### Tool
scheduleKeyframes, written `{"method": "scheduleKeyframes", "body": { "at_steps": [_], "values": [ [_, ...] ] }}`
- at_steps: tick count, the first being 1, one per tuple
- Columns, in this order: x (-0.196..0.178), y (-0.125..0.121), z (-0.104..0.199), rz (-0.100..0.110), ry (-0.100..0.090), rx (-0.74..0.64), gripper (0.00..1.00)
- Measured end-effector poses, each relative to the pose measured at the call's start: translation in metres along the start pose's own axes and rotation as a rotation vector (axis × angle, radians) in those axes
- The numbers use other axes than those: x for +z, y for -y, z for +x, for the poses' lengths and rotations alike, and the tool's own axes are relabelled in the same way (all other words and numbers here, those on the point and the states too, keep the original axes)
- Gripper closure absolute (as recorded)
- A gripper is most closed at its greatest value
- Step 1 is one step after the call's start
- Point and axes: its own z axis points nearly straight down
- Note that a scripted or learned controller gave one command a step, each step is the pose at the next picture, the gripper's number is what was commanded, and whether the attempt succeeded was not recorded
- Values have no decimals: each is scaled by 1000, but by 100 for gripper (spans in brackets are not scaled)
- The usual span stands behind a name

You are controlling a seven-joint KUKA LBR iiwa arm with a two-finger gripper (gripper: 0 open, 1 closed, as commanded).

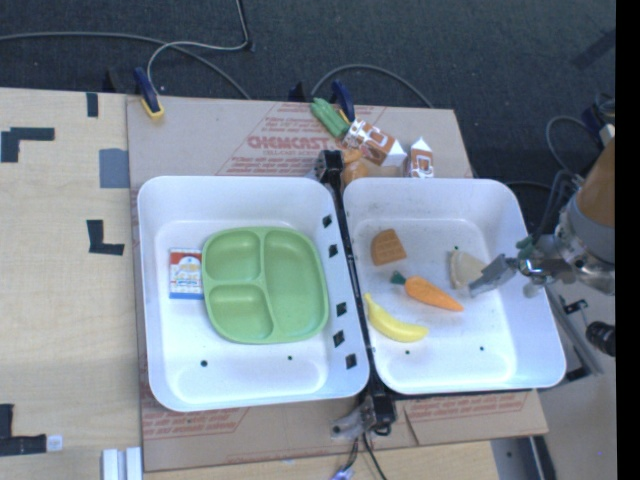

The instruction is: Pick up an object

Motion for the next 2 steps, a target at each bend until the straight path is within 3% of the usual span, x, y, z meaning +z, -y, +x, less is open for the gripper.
{"method": "scheduleKeyframes", "body": {
  "at_steps": [1, 2],
  "values": [
    [73, -56, 55, 1, -1, -1, 0],
    [139, -43, 43, -3, 0, 0, 0]
  ]
}}
